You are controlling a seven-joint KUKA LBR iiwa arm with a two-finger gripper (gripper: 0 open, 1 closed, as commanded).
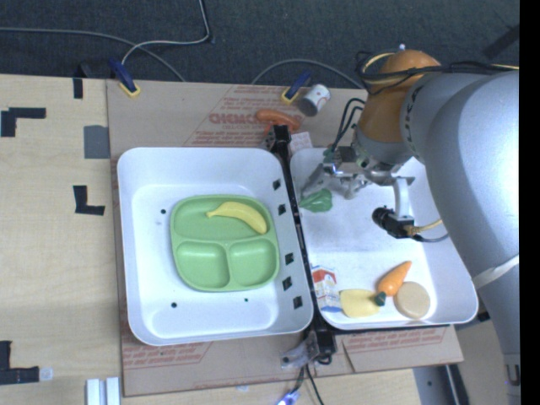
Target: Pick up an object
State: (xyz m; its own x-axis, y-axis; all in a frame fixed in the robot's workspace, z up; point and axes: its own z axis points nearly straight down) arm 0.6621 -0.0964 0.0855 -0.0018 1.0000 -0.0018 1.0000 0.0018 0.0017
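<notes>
A yellow banana lies in the top compartment of the green divided plate in the left bin; red lettering on the cardboard behind is too blurred to read; in the right bin, the gripper hangs just above a green object, its state impossible to tell; a red-and-white packet, yellow piece, carrot and tan disc crowd the near corner.

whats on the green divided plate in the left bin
A yellow banana lies in the top compartment of the green plate in the left bin. The two lower compartments show bare green. Whatever is beneath the banana is covered.
</notes>
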